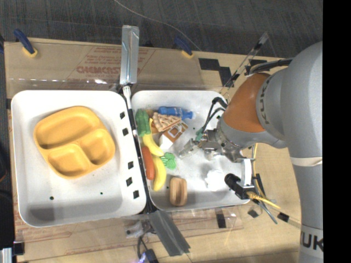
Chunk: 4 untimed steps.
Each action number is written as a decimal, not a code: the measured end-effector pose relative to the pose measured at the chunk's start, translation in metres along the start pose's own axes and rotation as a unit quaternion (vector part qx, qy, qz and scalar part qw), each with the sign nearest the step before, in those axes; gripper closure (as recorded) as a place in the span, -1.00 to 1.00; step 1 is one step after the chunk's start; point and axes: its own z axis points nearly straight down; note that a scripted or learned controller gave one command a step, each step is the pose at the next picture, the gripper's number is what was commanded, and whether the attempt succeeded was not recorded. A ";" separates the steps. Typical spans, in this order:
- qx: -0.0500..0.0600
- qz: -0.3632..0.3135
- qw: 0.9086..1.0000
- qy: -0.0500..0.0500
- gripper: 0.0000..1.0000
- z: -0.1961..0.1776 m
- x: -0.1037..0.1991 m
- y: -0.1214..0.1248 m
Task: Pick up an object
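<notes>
**A:** In the right-hand shallow white bin (164,204), what is lying there?

**B:** A cluster along its left side. A green plastic vegetable (143,121) stands nearest the divider at the top, with a yellow plastic banana (155,160) curving down below it and a slim orange carrot-shaped toy (148,164) squeezed between the banana and the bin wall. A small light-green piece (169,159) touches the banana's right edge.

**A:** And further in?

**B:** A blue plastic bottle-shaped toy (176,112) lies near the top, and just under it a brown and white waffle-patterned toy shaped like a little house (169,126). Near the bottom wall sits a tan wooden-looking block with rounded ends (177,191), apart from the rest. A white crumpled lump (214,179) rests on the floor toward the right.

**A:** Where is the arm?

**B:** The grey arm with its orange band (248,109) comes in from the right and bends over the right bin. The two-finger gripper (193,145) points left, low over the bin floor, just right of the house-shaped toy and the light-green piece.

**A:** Is it holding anything?

**B:** I see nothing between its fingers. Whether they are spread or closed I cannot tell; the metal parts blur together there.

**A:** And the left bin?

**B:** The left shallow white bin (27,201) holds a yellow plastic tray with three compartments (74,141), lying at a tilt in the upper half. Both bins rest on brown cardboard (82,59).
</notes>
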 end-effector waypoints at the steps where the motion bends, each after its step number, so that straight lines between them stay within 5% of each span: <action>1: -0.001 0.095 0.995 0.000 -1.00 0.004 0.083 0.018; 2: 0.001 0.056 0.998 0.000 -1.00 0.002 0.087 0.007; 3: 0.021 0.117 0.993 0.003 -1.00 0.006 0.067 0.068; 4: 0.004 0.105 0.994 0.000 -1.00 -0.008 0.050 0.113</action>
